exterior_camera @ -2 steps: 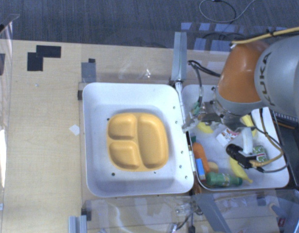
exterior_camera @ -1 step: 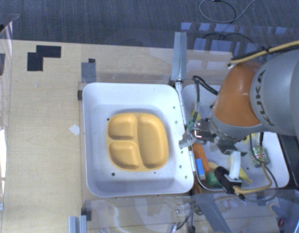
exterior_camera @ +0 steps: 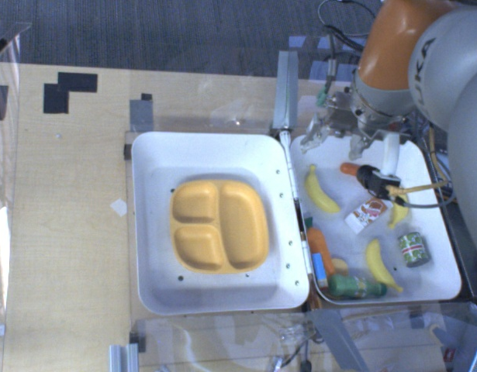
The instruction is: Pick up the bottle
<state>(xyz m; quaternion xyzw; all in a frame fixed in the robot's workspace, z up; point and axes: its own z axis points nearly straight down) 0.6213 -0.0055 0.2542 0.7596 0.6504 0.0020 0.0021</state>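
Note:
A dark green bottle (exterior_camera: 354,287) lies on its side along the front edge of the right bin (exterior_camera: 436,281). Just left of it, by the bin's left wall, lies an orange bottle-like item with a blue label (exterior_camera: 319,253). My gripper (exterior_camera: 336,139) hangs over the far left part of the right bin, well behind both. Its fingers are spread open with nothing between them.
In the right bin are three bananas (exterior_camera: 321,192) (exterior_camera: 380,263) (exterior_camera: 399,210), a white and red packet (exterior_camera: 365,214), a green can (exterior_camera: 413,249) and a small orange item (exterior_camera: 348,169). The left bin (exterior_camera: 145,208) holds a yellow divided plate (exterior_camera: 220,225).

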